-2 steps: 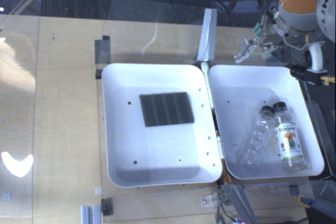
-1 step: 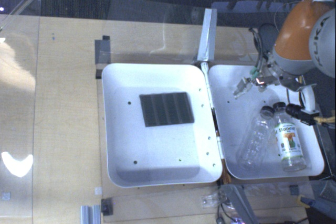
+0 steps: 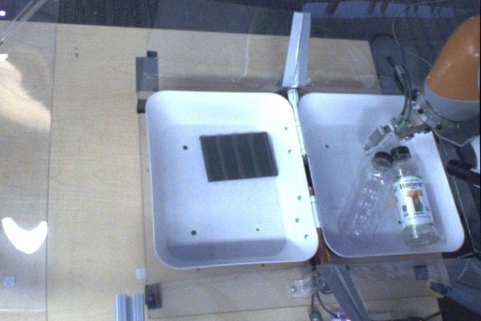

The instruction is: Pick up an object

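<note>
Closest to me, along the bottom of the view, two clear plastic bottles lie in the right bin (image 3: 331, 237): a labelled bottle (image 3: 415, 210) by the right wall and a plain bottle (image 3: 364, 201) just beside it on its left, slanted, black caps pointing up toward the arm. My gripper (image 3: 392, 133) sits over the bin's upper right, above the caps; it's small and blurry here, so I cannot tell if it's released or clenched, and I see nothing in it. Behind it, the orange band (image 3: 458, 64) bulks at the right edge. Outward, the right bin's left half is bare white floor. The left bin (image 3: 173, 184) carries only a dark ribbed mat (image 3: 238, 156) near its centre, white floor all round it.
</note>
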Action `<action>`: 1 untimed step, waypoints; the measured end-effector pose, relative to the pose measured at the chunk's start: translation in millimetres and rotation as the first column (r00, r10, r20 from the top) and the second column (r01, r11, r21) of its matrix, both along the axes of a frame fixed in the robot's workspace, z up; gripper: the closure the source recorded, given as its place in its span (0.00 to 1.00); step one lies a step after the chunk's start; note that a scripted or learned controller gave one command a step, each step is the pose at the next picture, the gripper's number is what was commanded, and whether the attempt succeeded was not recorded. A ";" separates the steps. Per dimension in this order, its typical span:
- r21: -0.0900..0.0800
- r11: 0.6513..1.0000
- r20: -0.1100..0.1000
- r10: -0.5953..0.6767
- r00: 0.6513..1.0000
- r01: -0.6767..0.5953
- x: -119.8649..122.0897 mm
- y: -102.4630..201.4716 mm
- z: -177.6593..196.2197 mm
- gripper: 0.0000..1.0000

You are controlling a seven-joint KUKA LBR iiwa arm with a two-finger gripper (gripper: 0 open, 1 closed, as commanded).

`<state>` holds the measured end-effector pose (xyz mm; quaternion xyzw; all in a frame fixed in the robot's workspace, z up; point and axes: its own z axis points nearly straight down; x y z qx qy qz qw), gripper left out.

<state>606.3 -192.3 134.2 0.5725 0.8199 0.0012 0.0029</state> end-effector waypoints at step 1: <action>-0.001 0.996 0.004 0.089 0.996 -0.089 0.7 -12.4 -45.6 0.00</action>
